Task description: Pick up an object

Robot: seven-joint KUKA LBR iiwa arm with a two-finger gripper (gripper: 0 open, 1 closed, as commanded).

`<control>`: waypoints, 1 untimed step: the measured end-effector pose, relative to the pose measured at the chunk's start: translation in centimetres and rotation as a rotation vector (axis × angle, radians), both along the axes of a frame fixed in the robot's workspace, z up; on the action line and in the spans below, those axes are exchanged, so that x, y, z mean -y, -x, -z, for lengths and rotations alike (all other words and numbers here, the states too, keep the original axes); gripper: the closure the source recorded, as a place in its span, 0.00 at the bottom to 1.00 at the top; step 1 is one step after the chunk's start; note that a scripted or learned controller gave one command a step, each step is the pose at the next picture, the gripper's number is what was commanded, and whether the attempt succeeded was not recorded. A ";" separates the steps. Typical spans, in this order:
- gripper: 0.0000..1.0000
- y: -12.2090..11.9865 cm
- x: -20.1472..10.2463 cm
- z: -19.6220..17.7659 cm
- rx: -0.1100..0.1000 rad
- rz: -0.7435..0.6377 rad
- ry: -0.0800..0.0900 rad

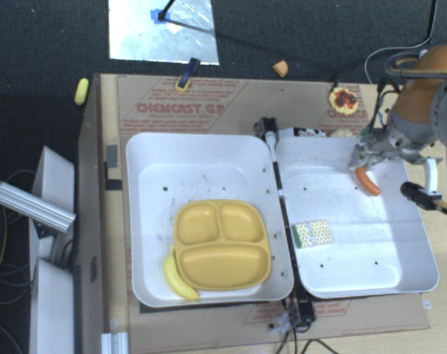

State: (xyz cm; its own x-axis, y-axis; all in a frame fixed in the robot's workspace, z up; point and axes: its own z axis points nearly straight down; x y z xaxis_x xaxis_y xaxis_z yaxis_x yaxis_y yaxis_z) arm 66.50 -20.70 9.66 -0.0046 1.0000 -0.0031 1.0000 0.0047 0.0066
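An orange sausage-shaped toy (369, 182) lies slanted in the right bin (356, 271), near its far right corner. My gripper (363, 161) hangs directly above the toy's upper end, touching it or nearly so; whether it grips the toy is unclear. A small green-and-white patterned block (313, 233) rests near the right bin's left wall. In the left bin (157, 168) sits a yellow divided plate (222, 242), with a yellow banana (178, 277) tucked against its front left edge.
The grey arm (423, 102) enters from the right over the right bin's far corner. A toy pizza (344, 99) lies on the cardboard behind the right bin. A black divider strip (280, 198) separates the bins. Cables run at the far right.
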 end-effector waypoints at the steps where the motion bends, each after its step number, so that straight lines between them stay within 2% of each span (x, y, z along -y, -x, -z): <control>1: 1.00 -0.3 -9.6 1.3 -0.012 0.001 -0.006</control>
